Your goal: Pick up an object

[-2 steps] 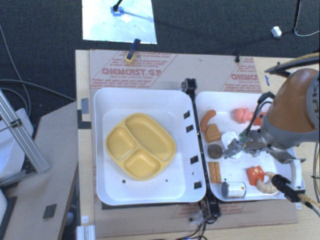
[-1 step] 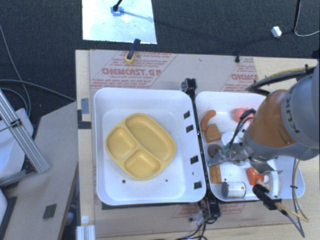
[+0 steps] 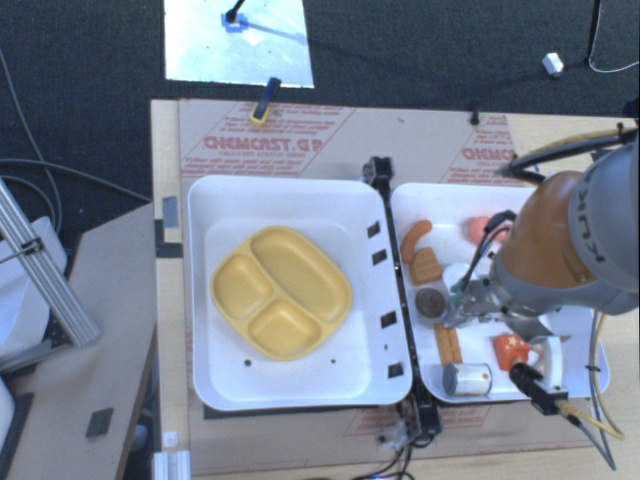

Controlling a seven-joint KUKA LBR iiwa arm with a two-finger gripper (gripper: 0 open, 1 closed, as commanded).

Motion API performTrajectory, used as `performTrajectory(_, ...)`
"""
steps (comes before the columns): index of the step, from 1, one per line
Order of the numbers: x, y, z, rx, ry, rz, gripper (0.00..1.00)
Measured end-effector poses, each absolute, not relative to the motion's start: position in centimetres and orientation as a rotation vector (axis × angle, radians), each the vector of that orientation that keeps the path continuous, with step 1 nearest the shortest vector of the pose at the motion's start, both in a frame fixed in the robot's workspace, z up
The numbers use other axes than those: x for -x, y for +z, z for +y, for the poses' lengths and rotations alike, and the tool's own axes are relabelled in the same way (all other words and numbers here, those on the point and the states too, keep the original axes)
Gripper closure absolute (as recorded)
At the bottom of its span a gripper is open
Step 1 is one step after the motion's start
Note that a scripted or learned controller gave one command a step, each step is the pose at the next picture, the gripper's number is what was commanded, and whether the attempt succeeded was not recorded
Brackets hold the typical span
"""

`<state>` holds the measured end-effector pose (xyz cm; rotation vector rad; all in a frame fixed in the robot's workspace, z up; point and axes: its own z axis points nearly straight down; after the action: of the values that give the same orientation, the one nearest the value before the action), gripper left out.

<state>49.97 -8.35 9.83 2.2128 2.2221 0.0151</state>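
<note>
My claw (image 3: 455,313) hangs over the right bin (image 3: 600,368); I cannot tell its grip. A cracker stick (image 3: 448,345) there points up-and-down. The left bin (image 3: 220,203) holds a yellow tray (image 3: 281,291).

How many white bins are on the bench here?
2. The left bin holds a yellow divided tray; the right bin holds small items, partly covered by the arm.

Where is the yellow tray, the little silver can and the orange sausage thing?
Yellow tray (image 3: 281,291), camera view, on its middle ridge.
Silver can (image 3: 467,378), camera view, on its side wall.
Orange sausage (image 3: 412,237), camera view, on its curved middle.
</note>
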Motion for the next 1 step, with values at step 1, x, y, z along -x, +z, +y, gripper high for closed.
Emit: performTrajectory(1,-49.93,9.76,-8.36,-2.214,0.014,2.223,0.0)
